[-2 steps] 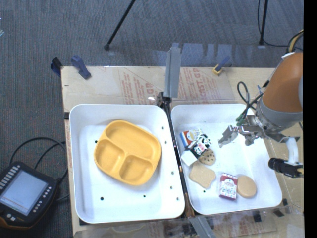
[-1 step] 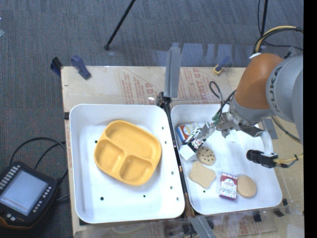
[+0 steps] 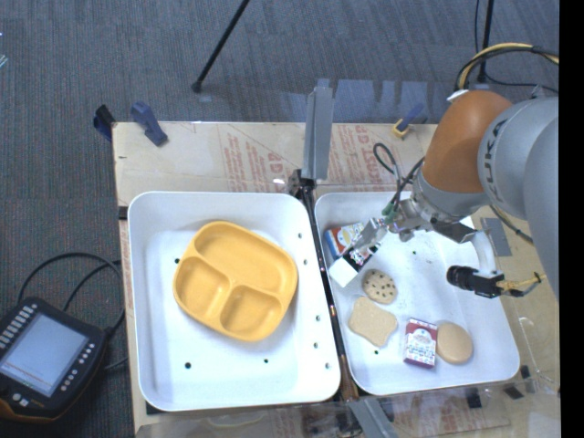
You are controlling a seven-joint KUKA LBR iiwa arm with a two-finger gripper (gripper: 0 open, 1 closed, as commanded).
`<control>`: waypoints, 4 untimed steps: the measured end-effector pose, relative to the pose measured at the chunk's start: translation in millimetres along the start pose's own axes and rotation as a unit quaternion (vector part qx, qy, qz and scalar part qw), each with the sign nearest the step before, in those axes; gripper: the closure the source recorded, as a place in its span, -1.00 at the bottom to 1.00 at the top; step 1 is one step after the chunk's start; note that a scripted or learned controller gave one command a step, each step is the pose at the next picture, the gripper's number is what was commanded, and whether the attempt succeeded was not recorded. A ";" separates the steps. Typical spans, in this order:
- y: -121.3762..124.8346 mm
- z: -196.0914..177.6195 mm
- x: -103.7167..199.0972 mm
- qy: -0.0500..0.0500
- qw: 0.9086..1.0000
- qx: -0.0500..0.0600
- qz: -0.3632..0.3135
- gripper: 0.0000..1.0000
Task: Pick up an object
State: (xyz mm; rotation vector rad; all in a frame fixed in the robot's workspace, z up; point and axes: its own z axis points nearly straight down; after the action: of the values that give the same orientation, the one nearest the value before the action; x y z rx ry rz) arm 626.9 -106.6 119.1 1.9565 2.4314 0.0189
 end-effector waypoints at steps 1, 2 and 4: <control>-48.3 30.4 29.7 0.004 1.000 0.012 -0.019 -1.00; -9.2 33.8 17.8 0.012 0.999 0.028 -0.025 -1.00; 3.1 36.5 18.3 0.019 0.997 0.051 0.056 -1.00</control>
State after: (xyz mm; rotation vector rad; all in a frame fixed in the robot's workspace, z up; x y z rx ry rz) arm 626.9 -88.2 82.5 2.1534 2.3867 -0.0686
